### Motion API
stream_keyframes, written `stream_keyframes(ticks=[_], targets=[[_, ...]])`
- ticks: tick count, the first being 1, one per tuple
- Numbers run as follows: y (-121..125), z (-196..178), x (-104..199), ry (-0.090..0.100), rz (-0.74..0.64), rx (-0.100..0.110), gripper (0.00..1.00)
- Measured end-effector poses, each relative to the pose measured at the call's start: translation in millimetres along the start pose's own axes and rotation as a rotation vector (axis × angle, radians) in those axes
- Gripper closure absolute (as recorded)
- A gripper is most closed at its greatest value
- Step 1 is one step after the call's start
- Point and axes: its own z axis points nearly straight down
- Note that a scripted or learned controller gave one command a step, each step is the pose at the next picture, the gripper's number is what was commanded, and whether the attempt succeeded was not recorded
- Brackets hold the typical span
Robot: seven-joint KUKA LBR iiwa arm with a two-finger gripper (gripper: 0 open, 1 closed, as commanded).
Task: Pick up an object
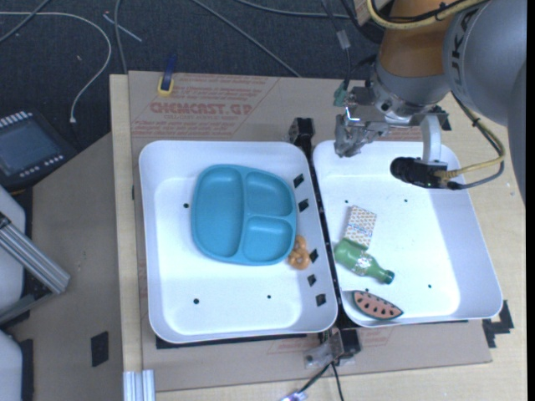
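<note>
My gripper (349, 143) hangs over the far left corner of the right bin (451, 249), its grey fingers pointing down with nothing visible between them. Well in front of it lie a small patterned packet (361, 222), a green bottle (363, 261) on its side, and a watermelon slice (376, 305) near the bin's front edge. All three objects rest on the bin floor, apart from the gripper.
The left bin (167, 249) holds a blue divided plate (243, 214) and a small orange-brown piece (299, 256) by its right wall. A black divider with clips (311, 224) runs between the bins. Cables lie behind the bench.
</note>
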Motion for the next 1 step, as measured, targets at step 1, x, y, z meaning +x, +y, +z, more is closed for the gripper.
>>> stream_keyframes(ticks=[1], targets=[[-5.8,2.5,51.2,-0.001,0.001,0.0,1.0]])
